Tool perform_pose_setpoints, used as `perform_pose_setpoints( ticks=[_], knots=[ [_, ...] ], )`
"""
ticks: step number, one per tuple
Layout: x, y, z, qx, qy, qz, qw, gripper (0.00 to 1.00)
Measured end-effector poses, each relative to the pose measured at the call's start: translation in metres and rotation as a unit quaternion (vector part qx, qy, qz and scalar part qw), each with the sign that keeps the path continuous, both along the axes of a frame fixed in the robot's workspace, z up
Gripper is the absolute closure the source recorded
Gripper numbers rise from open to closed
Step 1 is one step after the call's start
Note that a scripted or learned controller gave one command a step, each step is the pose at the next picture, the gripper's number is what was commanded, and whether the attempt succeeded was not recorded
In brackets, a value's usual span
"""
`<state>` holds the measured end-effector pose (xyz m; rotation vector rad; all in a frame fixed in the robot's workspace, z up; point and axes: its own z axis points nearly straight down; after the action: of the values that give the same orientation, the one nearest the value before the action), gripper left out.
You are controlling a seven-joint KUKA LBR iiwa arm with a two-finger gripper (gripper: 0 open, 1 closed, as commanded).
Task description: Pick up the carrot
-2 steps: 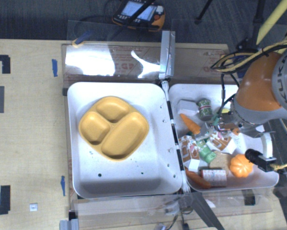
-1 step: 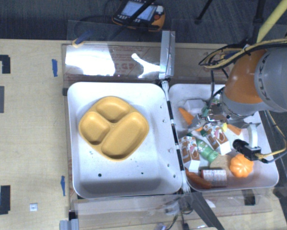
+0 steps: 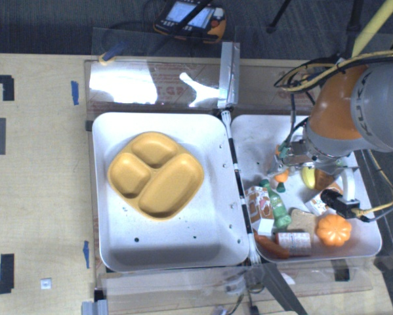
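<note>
In the right bin (image 3: 248, 133), a small orange piece that looks like the carrot (image 3: 281, 175) lies near the middle, mostly hidden by the arm's wrist. My gripper (image 3: 285, 157) hangs directly over it, pointing down into the bin, below the orange band (image 3: 334, 120) of the arm. I cannot tell whether the gripper touches the carrot.
Around the carrot lie a yellow item (image 3: 309, 176), a green-capped bottle (image 3: 275, 201), a food packet (image 3: 260, 205), a small pumpkin (image 3: 333, 230), a white can (image 3: 293, 241) and a reddish long item (image 3: 267, 245) at the front wall. The left bin (image 3: 117, 241) holds a yellow divided tray (image 3: 155, 174).
</note>
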<state>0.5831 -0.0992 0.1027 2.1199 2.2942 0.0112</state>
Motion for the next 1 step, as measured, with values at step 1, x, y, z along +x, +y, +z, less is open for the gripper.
perform_pose_setpoints(
  ticks=[1],
  knots=[
    [-0.0124, 0.0697, 0.0918, 0.0035, 0.01, -0.081, 0.9966, 1.0]
  ],
)
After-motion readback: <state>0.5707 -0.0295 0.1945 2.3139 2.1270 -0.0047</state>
